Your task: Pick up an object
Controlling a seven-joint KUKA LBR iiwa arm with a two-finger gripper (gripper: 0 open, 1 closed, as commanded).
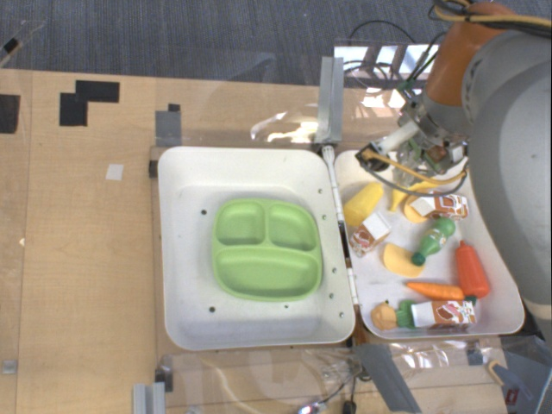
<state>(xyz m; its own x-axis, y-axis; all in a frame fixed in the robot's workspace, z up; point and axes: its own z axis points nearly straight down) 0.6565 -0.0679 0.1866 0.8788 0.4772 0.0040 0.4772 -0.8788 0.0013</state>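
The curved yellow plastic banana (414, 198) lies at the far end of the right white bin (509, 304), directly under my gripper (412, 164), its long axis running sideways across the bin. Whether anything is between the gripper's tips I cannot tell from here.

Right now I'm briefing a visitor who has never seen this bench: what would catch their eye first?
Probably the green divided plate, alone in the middle of the left bin. Next, the right bin, crowded with toy food: a carrot, a green bottle and a yellow block among others. Over that bin's far end hangs the gripper on the big grey arm.
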